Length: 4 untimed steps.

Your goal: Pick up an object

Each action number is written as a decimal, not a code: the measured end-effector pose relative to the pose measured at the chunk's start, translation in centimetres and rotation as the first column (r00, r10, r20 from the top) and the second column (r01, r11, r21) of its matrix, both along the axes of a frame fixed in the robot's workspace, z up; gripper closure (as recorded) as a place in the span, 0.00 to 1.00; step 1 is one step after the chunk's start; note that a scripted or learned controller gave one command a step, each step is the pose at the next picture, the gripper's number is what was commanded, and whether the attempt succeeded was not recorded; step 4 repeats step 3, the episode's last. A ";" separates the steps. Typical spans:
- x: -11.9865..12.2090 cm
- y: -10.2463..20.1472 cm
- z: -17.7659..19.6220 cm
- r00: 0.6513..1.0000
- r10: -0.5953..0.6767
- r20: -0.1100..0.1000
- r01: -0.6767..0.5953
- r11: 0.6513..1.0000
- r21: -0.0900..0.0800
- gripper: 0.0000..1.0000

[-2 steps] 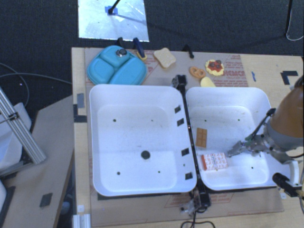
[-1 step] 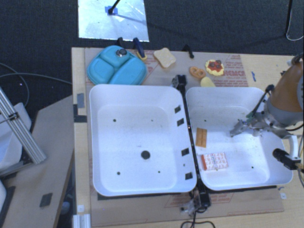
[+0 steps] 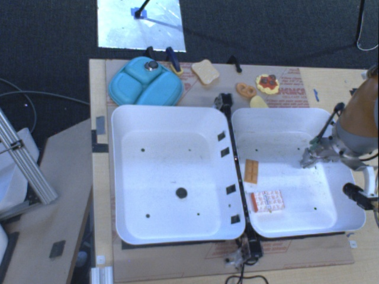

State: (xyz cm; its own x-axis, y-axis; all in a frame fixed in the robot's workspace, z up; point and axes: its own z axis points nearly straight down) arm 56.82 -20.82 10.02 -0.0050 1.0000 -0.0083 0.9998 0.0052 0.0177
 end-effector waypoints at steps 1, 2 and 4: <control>-3.0 8.1 3.2 1.000 0.005 -0.016 -0.004 1.000 0.011 1.00; -8.4 12.6 2.7 1.000 0.001 -0.021 0.000 1.000 0.011 1.00; -7.0 20.8 8.7 1.000 0.009 -0.009 -0.008 1.000 0.012 1.00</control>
